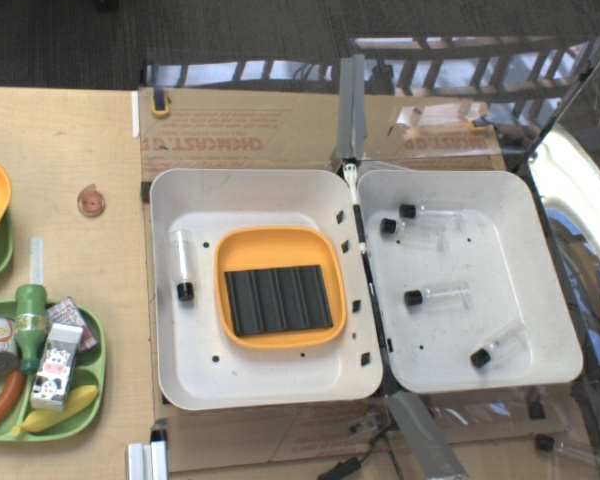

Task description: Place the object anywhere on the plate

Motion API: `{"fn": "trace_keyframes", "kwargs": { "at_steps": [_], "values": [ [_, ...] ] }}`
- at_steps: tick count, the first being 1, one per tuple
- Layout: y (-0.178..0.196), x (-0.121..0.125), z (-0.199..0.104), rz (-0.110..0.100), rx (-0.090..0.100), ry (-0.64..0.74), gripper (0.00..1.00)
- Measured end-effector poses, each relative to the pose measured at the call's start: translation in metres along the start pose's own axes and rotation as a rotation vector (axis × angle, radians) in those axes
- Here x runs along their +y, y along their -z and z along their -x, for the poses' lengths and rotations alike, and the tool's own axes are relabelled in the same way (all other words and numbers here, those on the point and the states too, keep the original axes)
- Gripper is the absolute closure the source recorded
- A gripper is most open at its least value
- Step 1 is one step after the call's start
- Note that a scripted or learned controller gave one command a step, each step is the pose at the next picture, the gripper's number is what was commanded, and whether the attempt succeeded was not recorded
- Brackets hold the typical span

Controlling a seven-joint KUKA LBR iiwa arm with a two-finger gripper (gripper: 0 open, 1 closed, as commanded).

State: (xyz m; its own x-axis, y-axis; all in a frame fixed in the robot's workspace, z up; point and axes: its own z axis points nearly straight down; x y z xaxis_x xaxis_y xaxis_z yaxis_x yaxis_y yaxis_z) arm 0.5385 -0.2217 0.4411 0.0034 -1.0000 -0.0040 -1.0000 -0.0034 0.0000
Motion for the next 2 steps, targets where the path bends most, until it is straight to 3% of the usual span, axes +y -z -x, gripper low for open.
{"fn": "trace_keyframes", "kwargs": {
  "at_steps": [1,2],
  "values": [
    [-0.016,-0.097,0.02,-0.002,-0.001,0.19,1.0],
    [-0.001,-0.121,0.024,-0.002,-0.001,0.508,1.0]
  ]
}}
